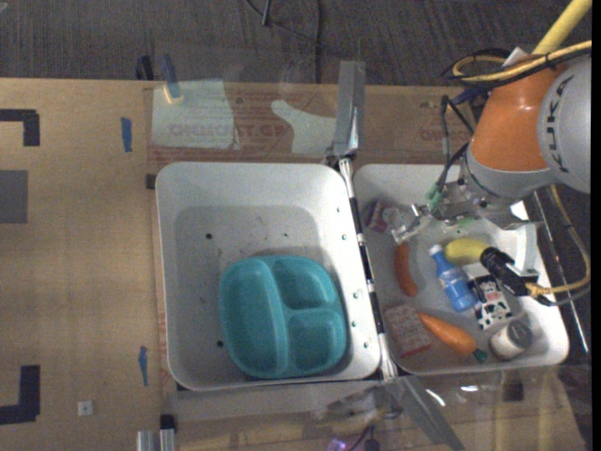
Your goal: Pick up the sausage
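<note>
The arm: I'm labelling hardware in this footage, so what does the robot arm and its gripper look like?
The arm is rounded, light grey with a broad orange band and dark KUKA lettering on its side. Yellow and black cables loop over its top. The gripper is a small metallic grey assembly with tiny green and red parts.
</note>
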